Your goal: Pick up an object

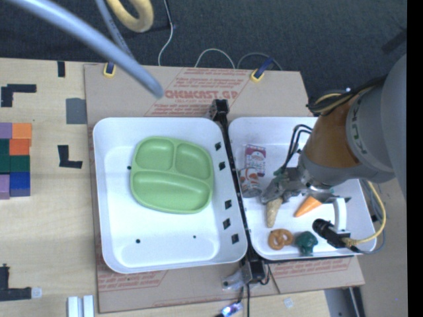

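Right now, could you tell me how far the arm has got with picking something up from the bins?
Done so far: the arm has reached into the right white bin, its hand low over the beige cone-shaped piece. In hand: nothing visibly lifted; the orange carrot-like piece, brown pretzel, dark green lump and red-and-white packet all lie on the bin floor. Left: closing on one and raising it.

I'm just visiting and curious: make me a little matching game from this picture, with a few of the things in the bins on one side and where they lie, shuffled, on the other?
Things:
1. green divided plate
2. pretzel
3. orange carrot
4. small packet

Places:
A. right bin, near front edge, beside a dark green toy
B. right bin, upper left part
C. left bin
D. right bin, just right of the gripper

Pairs: 1-C, 2-A, 3-D, 4-B
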Controlling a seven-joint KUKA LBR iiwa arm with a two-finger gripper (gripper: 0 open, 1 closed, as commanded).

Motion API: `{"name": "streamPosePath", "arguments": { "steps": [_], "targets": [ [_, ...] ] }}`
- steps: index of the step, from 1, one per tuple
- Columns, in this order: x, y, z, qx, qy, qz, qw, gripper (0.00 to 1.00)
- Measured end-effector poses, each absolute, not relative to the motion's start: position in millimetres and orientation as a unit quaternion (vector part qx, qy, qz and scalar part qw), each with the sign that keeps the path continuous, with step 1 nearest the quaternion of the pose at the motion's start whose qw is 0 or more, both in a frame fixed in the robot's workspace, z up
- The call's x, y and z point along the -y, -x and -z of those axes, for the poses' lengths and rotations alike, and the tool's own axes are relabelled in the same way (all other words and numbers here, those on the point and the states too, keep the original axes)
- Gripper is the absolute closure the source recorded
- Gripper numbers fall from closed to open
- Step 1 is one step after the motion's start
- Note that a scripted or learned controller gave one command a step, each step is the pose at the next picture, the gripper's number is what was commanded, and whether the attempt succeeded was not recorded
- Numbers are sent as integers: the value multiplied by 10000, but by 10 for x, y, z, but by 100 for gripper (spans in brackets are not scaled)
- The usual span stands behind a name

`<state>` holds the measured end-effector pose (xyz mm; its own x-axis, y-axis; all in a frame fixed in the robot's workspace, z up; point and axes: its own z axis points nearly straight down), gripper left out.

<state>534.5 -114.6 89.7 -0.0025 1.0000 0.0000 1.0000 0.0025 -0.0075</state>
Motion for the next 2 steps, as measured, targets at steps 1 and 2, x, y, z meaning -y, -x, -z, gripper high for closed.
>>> {"name": "streamPosePath", "arguments": {
  "steps": [1, 2],
  "targets": [
    [1039, -5333, -1364, 7081, 7061, -6, 15, 100],
    [1106, -5397, -1920, 7079, 7063, -5, 1, 100]
  ]
}}
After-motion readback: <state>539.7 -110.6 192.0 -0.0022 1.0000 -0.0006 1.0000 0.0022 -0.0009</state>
